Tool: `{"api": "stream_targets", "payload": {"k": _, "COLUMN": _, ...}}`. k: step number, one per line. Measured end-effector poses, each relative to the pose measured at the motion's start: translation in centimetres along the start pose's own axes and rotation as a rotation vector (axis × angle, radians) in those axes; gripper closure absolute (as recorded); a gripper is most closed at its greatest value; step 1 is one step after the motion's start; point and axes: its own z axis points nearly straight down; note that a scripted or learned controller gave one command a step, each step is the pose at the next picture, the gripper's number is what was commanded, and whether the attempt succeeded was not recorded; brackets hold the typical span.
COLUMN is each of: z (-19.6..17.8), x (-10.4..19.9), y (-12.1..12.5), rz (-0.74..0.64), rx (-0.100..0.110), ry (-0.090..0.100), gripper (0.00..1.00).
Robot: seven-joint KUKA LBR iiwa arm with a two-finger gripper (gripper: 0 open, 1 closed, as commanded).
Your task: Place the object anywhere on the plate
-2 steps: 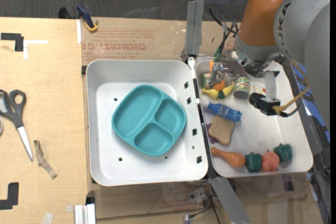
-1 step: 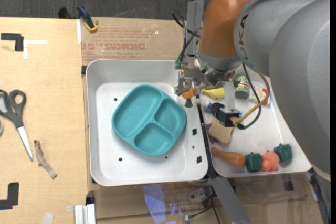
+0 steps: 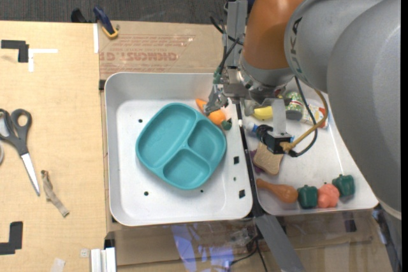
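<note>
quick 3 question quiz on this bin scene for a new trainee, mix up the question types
1. True or false: the teal three-compartment plastic plate lies in the left white bin.
2. Multiple choice: where is the small orange toy piece? A) in the plate's largest compartment B) just off the plate's upper right rim, below the gripper C) on the cardboard beside the scissors
3. Fill in: the pair of grey-handled scissors lies on the ____ surface left of the bins.

Key
1. True.
2. B. The orange piece sits on the bin floor by the rim, not on the plate; whether the gripper holds it cannot be told.
3. Cardboard.
</note>
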Motion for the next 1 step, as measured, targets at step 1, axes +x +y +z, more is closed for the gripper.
{"api": "stream_targets", "payload": {"k": 1, "z": -0.78, "x": -0.14, "y": 0.01, "rz": 0.000, "rx": 0.003, "ry": -0.002, "gripper": 1.00}}
